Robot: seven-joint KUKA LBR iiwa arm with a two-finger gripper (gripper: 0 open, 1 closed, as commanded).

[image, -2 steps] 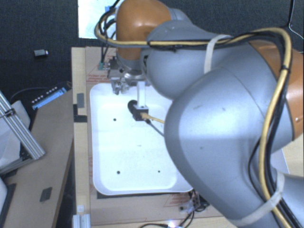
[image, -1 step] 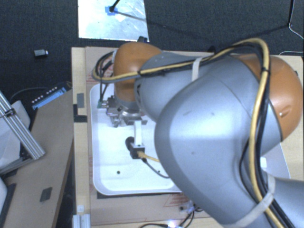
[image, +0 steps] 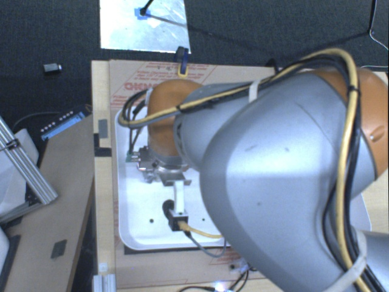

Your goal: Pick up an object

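The grey arm (image: 285, 163) with its orange band (image: 167, 111) reaches from the right and covers most of the bench. My gripper (image: 150, 165) hangs low over the left white bin (image: 130, 224), near the bin's middle. The arm hides the right bin and much of the left one. On the bare part of the left bin's floor I make out no loose object. A small green bit (image: 129, 157) shows at the gripper's left side; I cannot tell what it is.
The bin rests on a printed cardboard sheet (image: 158, 78). A blue and yellow clamp (image: 181, 58) sits at the sheet's far edge, with a shiny foil sheet (image: 144, 17) beyond it. An aluminium rail (image: 24, 169) lies on the bench at left.
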